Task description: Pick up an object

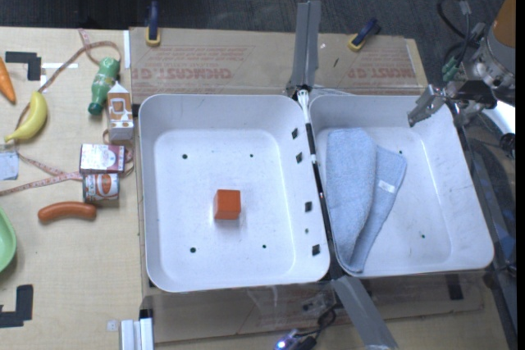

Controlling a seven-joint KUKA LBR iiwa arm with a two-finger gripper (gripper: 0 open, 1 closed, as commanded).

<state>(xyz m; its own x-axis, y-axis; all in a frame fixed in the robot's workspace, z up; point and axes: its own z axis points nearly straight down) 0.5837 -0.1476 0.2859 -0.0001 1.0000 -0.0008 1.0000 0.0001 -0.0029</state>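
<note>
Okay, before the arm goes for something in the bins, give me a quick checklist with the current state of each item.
1. Target in plain sight: ok. The orange block sits alone in the left bin.
2. Space around the block for fingers: ok, nothing touches it.
3. Second candidate: ok. The folded grey towel lies in the right bin, flat and harder to pinch.
4. Gripper position: not ok. It hangs by the right bin's far right corner, far from the block.
5. Gripper open: cannot tell.
6. Path to the left bin: ok, but it must cross the divider between the bins.
</note>
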